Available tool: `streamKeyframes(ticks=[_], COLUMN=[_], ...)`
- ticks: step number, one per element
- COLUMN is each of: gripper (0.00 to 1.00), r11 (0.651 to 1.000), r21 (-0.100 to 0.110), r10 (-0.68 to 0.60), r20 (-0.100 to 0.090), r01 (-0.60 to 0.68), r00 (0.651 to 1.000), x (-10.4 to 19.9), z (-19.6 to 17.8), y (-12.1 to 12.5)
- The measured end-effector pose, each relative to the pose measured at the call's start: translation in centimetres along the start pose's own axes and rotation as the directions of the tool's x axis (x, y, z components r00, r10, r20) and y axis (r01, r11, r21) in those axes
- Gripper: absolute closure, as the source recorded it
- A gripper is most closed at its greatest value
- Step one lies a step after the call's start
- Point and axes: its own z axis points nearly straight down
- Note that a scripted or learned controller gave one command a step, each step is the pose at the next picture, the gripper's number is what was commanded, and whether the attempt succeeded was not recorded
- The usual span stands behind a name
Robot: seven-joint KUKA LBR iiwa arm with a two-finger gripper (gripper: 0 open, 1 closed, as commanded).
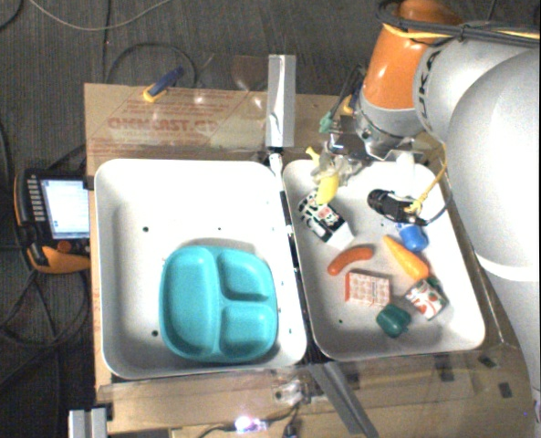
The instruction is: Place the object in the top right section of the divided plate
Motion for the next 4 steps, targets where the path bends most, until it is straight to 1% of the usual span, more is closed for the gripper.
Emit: streamKeyframes(ticks=[1,2,3,4], gripper=[1.00,1.00,1.00,1.00], r11=[0.996,1.000,0.972,0.851], r21=[-0.003,-0.001,0.000,0.001], r10=[-0.088,-0.005,0.236,0.525], r20=[-0.005,-0.005,-0.005,-0.004], r01=[0.088,0.005,-0.236,-0.525], r00=[0.996,1.000,0.972,0.851], x=[3.5,5.4,11.8,11.7], z=[0.0,0.0,0.0,0.1], y=[-8.3,-15.7,-19.8,-19.8])
